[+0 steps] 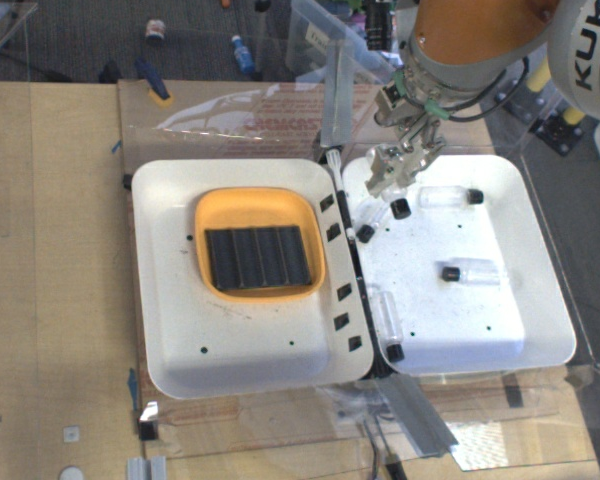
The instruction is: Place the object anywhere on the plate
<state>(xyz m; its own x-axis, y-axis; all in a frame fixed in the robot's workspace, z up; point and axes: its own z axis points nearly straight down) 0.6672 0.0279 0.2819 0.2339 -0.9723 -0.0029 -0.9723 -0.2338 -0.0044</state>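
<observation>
While the gripper is poised over the right bin, whether its fingers are parted cannot be told; a capped vial is seen just beside it.

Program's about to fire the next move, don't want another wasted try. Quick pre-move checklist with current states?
1. Plate sits in the left bin: ok.
2. Plate surface free for a drop: not ok, a black ridged block covers most of it.
3. Vials to pick lie in the right bin: ok, one near the back, one mid-bin, one by the divider.
4. Tool over the right bin's back left corner: ok.
5. Vial between the tool's fingers: cannot tell.
</observation>
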